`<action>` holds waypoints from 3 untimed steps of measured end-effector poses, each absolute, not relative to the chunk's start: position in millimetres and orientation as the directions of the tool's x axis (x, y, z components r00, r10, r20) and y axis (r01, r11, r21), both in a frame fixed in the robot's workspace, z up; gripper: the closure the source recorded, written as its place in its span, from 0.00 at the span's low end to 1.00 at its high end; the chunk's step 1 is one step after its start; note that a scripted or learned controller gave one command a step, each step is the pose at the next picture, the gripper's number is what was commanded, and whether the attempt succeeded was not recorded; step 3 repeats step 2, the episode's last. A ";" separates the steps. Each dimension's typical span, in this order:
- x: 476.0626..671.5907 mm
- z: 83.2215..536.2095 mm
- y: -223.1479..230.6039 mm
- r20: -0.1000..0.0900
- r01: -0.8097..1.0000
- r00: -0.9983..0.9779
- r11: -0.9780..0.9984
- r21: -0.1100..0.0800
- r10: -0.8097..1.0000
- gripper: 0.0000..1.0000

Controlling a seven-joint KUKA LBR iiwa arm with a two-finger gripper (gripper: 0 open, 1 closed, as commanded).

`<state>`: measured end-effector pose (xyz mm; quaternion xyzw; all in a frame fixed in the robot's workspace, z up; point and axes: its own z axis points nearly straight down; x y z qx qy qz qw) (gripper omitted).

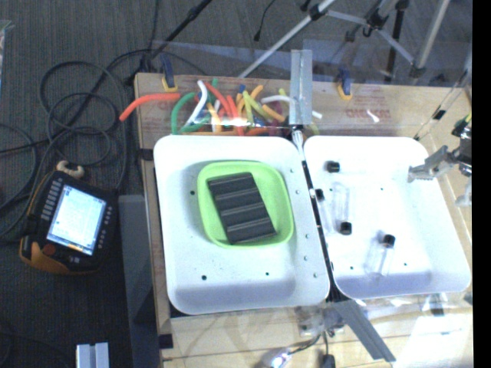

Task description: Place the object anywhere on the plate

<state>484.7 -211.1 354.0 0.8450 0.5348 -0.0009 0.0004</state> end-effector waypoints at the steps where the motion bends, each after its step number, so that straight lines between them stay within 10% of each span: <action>1: 484.5 275.5 -207.9 -0.001 0.889 0.458 -0.458 -0.001 0.889 0.00; 2: 563.3 293.2 -212.4 -0.003 0.940 0.340 -0.340 -0.001 0.940 0.00; 3: 563.3 293.2 -212.4 -0.003 0.940 0.340 -0.340 -0.001 0.940 0.00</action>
